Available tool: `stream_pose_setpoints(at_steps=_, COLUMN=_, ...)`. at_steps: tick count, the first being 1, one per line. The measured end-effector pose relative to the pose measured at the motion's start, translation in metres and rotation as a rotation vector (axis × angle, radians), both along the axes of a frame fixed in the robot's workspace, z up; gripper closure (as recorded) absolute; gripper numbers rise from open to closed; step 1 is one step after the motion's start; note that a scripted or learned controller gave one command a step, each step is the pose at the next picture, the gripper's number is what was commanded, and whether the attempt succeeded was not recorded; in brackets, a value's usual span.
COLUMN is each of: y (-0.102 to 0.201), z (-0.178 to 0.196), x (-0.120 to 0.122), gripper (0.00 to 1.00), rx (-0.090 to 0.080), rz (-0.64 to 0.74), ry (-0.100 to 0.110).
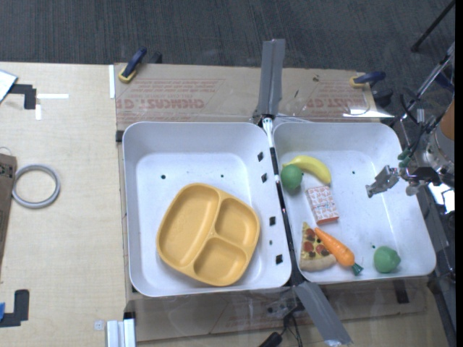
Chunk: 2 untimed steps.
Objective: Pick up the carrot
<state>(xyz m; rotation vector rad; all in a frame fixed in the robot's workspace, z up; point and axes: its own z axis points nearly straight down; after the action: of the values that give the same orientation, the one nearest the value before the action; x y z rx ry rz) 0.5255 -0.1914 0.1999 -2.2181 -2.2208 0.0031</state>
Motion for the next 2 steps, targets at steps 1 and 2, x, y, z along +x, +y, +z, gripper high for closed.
stream_pose_setpoints(at_steps=1, y=0.033, z=0.070, x=-0.016, gripper=0.00, rx=-0.002, rz=-0.065, ry=-0.002)
stream_pose_setpoints(at_steps=2, y=0.097, z=-0.105, x=-0.047, gripper=0.00, rx=-0.001, rz=-0.113, ry=-0.005)
